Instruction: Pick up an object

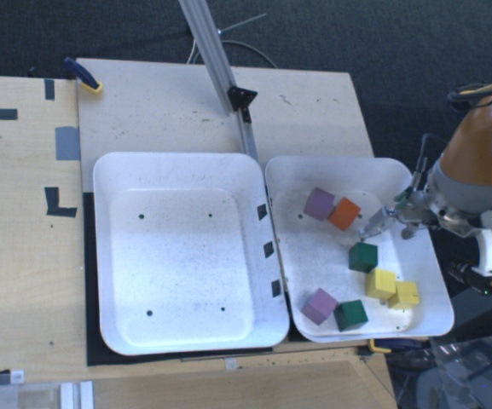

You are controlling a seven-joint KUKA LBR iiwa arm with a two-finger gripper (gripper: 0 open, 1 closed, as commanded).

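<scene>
The right bin [416, 186] serves as the reference for this record. Seven blocks lie on its floor. Toward its far end a purple cube [319, 203] sits touching an orange cube [344, 214] on that cube's left. Near the bin's middle rests a dark green cube [363, 256]. Just nearer the camera and toward the bin's right wall, two yellow blocks [392, 287] lie against each other. At the near end, a second purple cube [320, 305] and a second green cube [350, 314] sit side by side, close to the near wall.

The arm enters over the bin's right wall, its orange band [471, 147] outside the bin. The gripper [380, 222] is low over the bin floor, just right of the orange cube and just beyond the dark green cube. Its fingers appear slightly spread, though the view is blurred here and this is uncertain. No block is seen between them; all seven rest on the bin floor.

The left bin [109, 177] adjoins the right bin's left wall. A metal bar [216, 54] runs slantwise from the top edge down to the junction of the two bins.
</scene>
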